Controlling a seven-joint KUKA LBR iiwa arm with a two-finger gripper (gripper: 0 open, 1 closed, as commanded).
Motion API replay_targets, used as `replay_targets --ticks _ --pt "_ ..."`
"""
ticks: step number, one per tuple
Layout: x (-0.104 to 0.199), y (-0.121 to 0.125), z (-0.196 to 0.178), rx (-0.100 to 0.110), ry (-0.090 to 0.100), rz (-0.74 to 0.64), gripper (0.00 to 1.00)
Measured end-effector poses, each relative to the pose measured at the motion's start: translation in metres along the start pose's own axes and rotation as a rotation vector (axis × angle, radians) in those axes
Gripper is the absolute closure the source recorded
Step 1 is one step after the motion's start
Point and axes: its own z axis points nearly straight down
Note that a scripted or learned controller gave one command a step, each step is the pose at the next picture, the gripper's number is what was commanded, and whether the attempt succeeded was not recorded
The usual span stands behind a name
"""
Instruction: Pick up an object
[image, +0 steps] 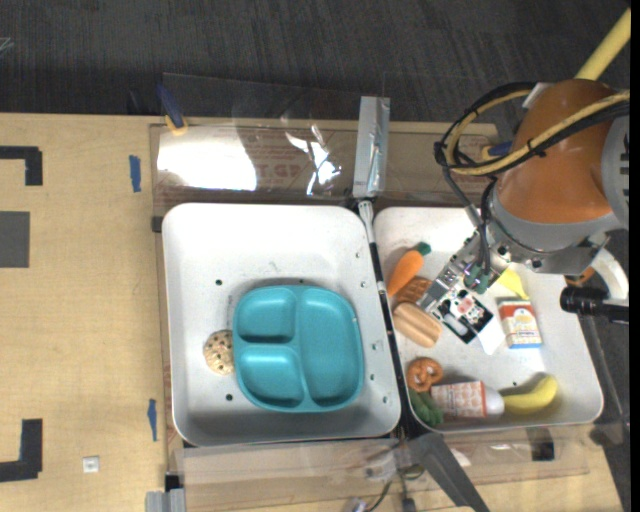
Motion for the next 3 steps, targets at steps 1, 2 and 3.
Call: replay_targets --ticks 1,2,3 --pt "-0.005 -0.011 0.026 0.011 0.010 -0.138 1.00" --pt "0.003 -0.011 -0.003 0.004 0.004 -0.608 1.00" --pt "0.003 -0.081 0.051 0.008 0.013 -0.723 1.00"
